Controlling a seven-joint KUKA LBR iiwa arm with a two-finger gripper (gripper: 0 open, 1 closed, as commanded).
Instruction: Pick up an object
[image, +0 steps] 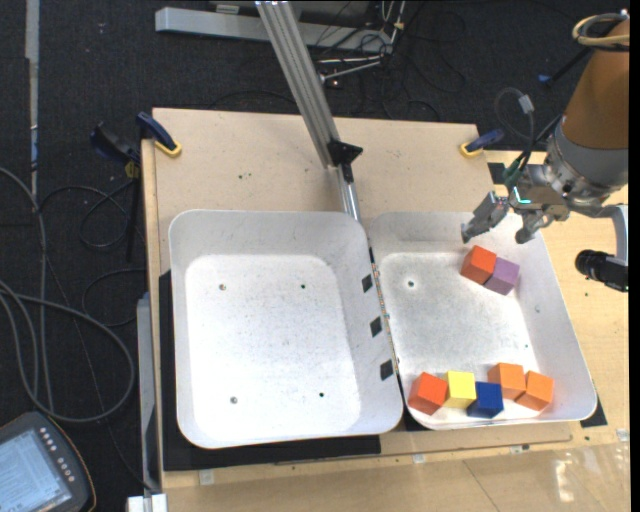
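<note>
Two blocks (490, 269) at right bin's (560, 330) rear, five blocks (482, 390) along its front

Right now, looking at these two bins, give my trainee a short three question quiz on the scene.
1. True or false: the gripper hangs above the right bin.
2. Which block touches the purple block? A) yellow B) orange C) blue
3. Fill in: the blue block lies along the right bin's ____ edge, beside the yellow block.

Key: 1 true. 2 B, the orange block. 3 near.
</note>
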